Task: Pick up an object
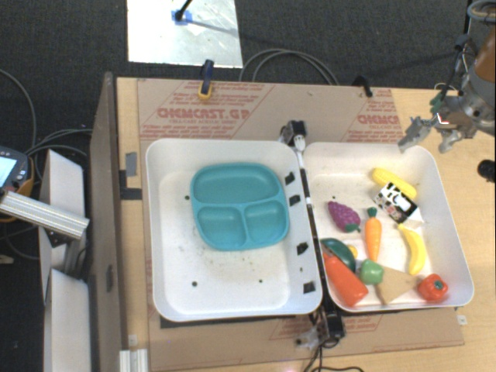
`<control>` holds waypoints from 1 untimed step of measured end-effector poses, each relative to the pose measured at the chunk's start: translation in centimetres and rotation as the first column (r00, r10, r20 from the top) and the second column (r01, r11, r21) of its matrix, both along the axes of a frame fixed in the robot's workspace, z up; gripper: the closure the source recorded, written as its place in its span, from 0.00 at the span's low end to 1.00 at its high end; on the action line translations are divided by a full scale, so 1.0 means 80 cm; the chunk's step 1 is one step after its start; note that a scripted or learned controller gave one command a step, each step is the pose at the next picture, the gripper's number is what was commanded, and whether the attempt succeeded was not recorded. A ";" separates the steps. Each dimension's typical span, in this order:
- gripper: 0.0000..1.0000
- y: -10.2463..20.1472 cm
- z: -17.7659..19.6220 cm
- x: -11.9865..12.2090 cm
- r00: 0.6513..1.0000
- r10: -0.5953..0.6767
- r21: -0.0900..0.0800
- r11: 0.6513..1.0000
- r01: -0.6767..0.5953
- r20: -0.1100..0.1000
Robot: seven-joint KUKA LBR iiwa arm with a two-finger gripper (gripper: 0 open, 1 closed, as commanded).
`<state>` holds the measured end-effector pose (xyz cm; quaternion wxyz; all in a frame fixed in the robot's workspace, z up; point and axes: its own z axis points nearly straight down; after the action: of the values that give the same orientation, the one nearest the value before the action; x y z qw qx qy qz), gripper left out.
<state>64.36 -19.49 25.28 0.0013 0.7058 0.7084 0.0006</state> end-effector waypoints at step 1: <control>0.00 0.038 -0.080 0.030 1.000 0.004 0.001 1.000 -0.003 -0.001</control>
<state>66.75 -16.42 18.87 0.0004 0.7046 0.7096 0.0005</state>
